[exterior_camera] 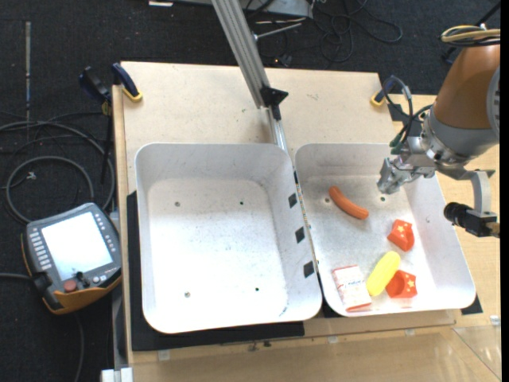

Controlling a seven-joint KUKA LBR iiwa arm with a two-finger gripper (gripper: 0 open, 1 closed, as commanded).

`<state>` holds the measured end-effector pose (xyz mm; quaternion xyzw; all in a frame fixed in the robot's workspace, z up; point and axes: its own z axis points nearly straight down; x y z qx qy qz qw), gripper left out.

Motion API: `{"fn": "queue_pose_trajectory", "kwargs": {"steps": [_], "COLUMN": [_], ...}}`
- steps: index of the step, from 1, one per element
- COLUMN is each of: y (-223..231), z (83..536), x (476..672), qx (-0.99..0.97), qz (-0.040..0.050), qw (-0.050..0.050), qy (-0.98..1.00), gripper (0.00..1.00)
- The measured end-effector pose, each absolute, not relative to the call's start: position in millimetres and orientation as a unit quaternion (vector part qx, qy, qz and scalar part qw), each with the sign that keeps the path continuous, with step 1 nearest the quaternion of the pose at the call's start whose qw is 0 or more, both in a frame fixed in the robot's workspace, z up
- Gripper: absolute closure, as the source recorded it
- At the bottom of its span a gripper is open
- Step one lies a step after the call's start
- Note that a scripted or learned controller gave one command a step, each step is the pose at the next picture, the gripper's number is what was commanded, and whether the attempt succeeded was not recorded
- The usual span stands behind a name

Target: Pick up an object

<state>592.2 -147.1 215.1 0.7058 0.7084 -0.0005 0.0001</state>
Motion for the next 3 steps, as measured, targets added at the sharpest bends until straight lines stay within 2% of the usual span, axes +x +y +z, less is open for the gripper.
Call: {"fn": "queue_pose_trajectory", "kwargs": {"steps": [1, 3], "y": [-93, 15], "z": [208, 228], "x": [601.9, 618.3], "qx": [0.704, 0.704], "qz": [0.0002, 0.0013], "qw": [-0.001, 0.000], "qy": [0.710, 0.710], "gripper": [1.00, 1.00]}}
